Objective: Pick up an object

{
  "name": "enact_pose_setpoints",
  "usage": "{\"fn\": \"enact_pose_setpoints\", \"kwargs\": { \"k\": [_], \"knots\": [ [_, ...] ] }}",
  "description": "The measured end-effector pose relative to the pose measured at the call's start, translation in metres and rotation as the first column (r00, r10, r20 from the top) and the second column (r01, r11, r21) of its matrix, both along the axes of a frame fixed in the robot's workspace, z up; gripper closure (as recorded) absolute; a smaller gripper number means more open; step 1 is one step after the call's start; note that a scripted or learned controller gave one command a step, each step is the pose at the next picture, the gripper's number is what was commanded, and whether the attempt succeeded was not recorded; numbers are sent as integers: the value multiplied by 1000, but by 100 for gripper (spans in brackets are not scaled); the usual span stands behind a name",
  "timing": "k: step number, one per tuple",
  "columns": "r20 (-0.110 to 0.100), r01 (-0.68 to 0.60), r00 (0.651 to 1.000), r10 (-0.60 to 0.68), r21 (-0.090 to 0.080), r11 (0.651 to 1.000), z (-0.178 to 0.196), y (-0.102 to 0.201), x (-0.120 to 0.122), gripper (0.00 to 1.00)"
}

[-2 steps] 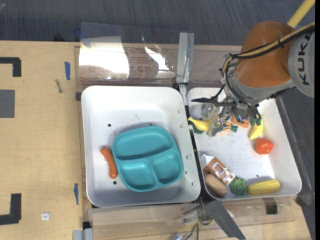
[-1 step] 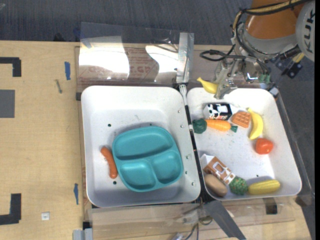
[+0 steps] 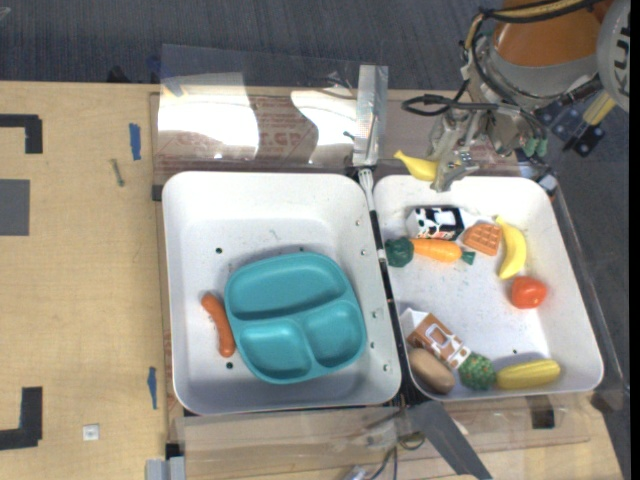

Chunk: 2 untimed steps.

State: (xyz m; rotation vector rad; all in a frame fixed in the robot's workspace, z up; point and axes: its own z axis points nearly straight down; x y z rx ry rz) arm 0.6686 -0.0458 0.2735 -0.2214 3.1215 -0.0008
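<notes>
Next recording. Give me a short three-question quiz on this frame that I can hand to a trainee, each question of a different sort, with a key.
1. True or false: the teal divided plate lies in the right bin.
2. Multiple choice: what lies beside the plate in the left bin? A) a tomato B) a sausage C) a waffle
3. Short answer: what yellow thing sits at the tip of the gripper, over the far rim of the right bin?

Key
1. False; the plate is in the left bin.
2. B; the sausage lies along the plate's left side, while the tomato and waffle are in the right bin.
3. A small banana.
</notes>
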Motion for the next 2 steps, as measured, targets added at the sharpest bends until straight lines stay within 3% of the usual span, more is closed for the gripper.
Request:
{"fn": "enact_pose_setpoints", "kwargs": {
  "k": [1, 2],
  "knots": [
    [0, -50, 999, 50, 1, 999, 15, 38, 0, 100],
    [-8, -166, 986, 166, 0, 986, -8, 17, -42, 100]
  ]
}}
